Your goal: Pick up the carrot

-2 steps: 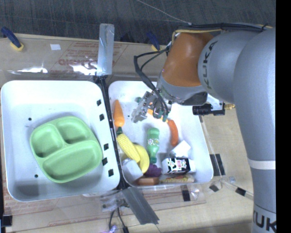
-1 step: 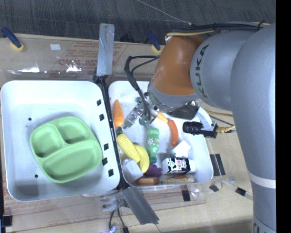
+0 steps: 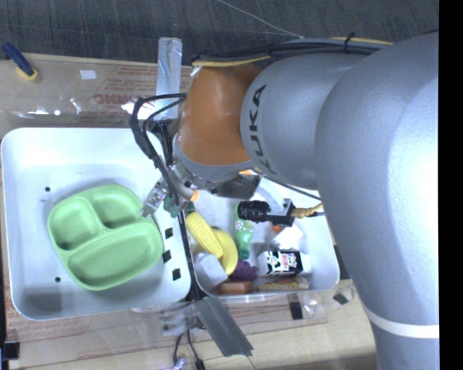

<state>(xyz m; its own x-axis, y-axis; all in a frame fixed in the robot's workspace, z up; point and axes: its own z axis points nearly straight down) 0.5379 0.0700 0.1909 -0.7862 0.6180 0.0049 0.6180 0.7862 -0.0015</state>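
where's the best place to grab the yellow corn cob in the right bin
Grip the corn cob across its narrow width near the upper end, coming straight down from above. It lies flat and slanted, and the banana presses against its lower half, so the upper end likely leaves more room.

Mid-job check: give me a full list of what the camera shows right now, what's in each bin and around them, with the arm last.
Left bin: one, white, left half of the bench.
Divided plate: one, green, three compartments, in the left bin.
Right bin: one, white, largely under the arm.
Corn cob: one, yellow, right bin by the divider.
Banana: one, yellow, beside the corn.
Black-and-white carton: one, right bin.
Orange-brown item, possibly the carrot: one, near edge of the right bin.
Arm: grey with an orange band, over the right bin.
Gripper: above the divider between the bins.
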